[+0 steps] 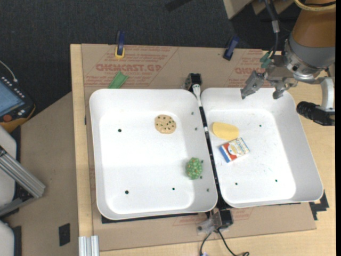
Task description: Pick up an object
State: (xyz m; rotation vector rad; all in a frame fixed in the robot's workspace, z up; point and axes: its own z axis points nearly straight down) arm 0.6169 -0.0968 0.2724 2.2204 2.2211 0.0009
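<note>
gripper (pixel 263 86) hangs over far edge of right bin (pixel 298 137), fingers spread apart, nothing between them. yellow wedge (pixel 225 130) lies in that bin near its left wall, well apart from fingers; small blue-and-red packet (pixel 234 150) just beside it. cookie (pixel 165 124) and green ball (pixel 194 168) in left bin (pixel 106 143).

A brown cardboard sheet (pixel 160 63) covers the desk under the jaws. The right white bin (pixel 298 143) has its far rim just beneath the jaws, and the left white bin (pixel 96 143) lies well to their left. A dark blue clamp (pixel 230 47) sits near the jaws, to their left. Farther left are a black bracket (pixel 193 81), a green strip (pixel 117 80) and a blue-and-yellow clamp (pixel 120 44).
</note>
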